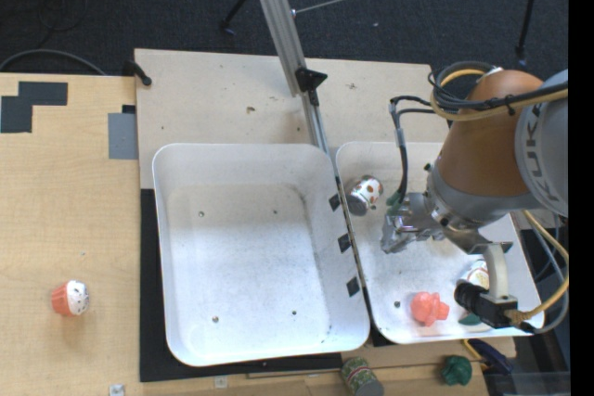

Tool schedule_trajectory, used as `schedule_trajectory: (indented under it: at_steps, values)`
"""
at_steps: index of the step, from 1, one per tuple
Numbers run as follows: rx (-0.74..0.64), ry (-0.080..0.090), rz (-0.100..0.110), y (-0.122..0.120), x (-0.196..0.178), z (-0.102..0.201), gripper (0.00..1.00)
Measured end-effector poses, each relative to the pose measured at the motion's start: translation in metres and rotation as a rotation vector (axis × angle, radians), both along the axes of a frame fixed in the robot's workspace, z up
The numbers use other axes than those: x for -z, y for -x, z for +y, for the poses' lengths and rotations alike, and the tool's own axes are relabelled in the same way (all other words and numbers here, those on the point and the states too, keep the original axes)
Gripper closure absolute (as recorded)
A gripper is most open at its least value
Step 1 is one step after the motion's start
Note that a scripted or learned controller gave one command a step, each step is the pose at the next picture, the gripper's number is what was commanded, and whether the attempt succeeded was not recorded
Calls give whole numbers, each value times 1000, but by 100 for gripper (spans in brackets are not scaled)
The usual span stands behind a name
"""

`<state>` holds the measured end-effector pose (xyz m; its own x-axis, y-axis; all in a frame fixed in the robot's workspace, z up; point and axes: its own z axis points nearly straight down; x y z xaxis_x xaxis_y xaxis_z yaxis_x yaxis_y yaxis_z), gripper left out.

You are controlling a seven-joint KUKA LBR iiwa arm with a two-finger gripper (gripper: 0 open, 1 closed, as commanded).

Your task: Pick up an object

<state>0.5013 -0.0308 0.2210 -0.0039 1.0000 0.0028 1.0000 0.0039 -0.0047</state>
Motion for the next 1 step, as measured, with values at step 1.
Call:
schedule_trajectory:
  at_steps: [1]
  values:
    - [0,1,1,2,8,48,100]
